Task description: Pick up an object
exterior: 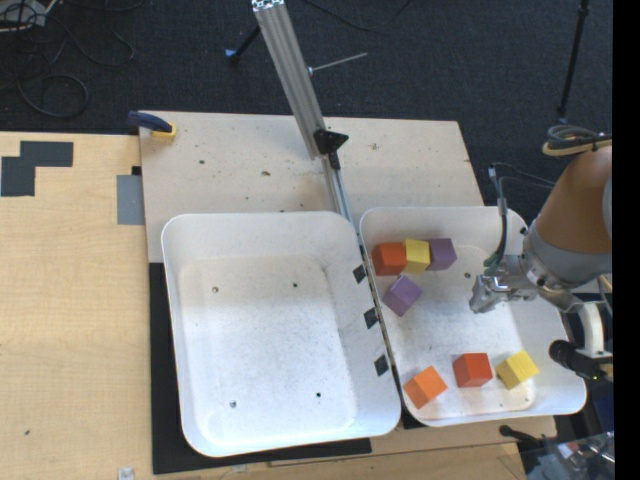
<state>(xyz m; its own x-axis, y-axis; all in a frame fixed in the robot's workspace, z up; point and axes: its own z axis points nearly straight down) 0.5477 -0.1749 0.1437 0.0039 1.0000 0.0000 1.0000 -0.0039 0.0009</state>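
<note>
We see the gripper (487, 295) above the right bin (560, 400), amid scattered blocks, nearest the purple block (403, 294), but we cannot tell whether it grips anything.

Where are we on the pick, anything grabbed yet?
No grasp shows. The gripper sits over bare floor in the right bin, between the upper row and lower row of blocks. All seven blocks lie on the bin floor, none lifted. Closest are the purple block and red block. Descent onto a block, grasp and lift remain.
</note>
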